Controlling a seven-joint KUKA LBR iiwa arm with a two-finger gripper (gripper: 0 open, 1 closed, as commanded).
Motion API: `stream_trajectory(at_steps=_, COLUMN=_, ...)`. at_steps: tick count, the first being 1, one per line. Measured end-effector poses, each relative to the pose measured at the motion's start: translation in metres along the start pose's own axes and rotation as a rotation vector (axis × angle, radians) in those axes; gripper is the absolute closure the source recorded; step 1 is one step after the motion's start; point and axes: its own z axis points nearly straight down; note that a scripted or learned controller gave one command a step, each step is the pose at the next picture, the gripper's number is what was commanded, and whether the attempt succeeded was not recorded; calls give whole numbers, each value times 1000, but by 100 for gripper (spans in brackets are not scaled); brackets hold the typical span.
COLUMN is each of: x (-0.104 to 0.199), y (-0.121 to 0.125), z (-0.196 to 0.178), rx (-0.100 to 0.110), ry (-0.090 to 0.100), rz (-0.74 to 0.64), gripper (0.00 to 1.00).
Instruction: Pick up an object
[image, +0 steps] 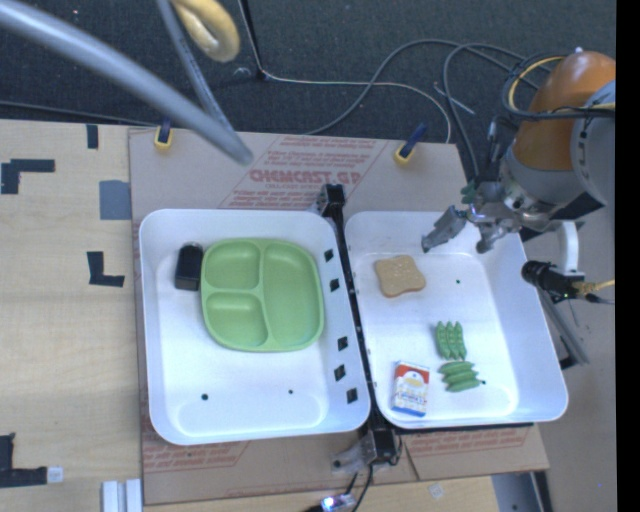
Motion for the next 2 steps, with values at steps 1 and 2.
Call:
stream_trajectory(at_steps=1, x=-2, y=-9, z=61, rx=6, ry=0, rz=1, gripper=0)
stream_trajectory(at_steps=2, x=-2, y=-8, z=112, rx=-3, ry=-2, rz=1, gripper=0)
